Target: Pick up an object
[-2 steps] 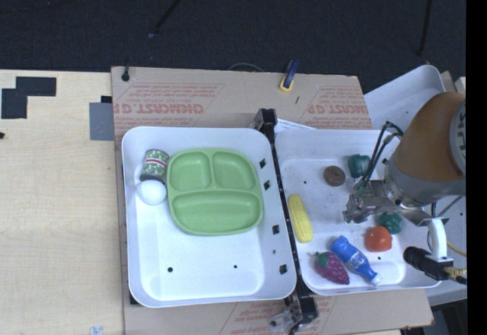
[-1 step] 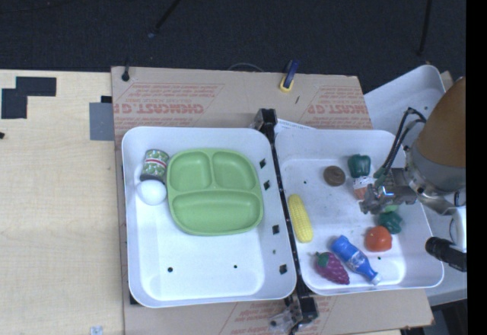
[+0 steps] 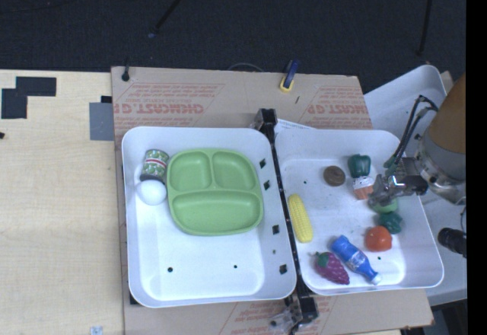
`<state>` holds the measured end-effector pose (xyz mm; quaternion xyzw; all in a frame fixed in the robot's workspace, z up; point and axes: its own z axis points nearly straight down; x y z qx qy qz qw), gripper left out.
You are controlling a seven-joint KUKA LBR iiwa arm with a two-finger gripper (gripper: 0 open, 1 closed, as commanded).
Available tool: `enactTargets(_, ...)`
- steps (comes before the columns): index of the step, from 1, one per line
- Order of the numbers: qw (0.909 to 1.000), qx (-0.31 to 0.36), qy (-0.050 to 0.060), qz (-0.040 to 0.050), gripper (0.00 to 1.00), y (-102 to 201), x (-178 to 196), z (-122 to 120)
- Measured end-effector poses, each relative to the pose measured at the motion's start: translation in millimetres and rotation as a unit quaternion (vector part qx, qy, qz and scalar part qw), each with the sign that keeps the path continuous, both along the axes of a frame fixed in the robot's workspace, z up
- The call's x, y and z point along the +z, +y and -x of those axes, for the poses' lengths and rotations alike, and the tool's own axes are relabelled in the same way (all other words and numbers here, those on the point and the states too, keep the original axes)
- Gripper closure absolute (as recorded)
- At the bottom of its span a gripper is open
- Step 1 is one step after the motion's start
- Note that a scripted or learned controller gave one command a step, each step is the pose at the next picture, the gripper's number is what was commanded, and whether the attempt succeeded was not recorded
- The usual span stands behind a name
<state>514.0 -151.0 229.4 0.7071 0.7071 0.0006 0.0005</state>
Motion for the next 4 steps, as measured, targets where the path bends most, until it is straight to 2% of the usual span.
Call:
enactTargets(1,1.0000,0.002,0.001,-0.0007,1.00,49.5,9.1,-22.4)
enactTargets(3,1.0000,0.002,0.002,-0.0007,1.00,153.8,-0.1,-55.6)
enactTargets(4,1.0000,0.001,0.002,-0.0003,1.00,173.9,-5.9,-71.6)
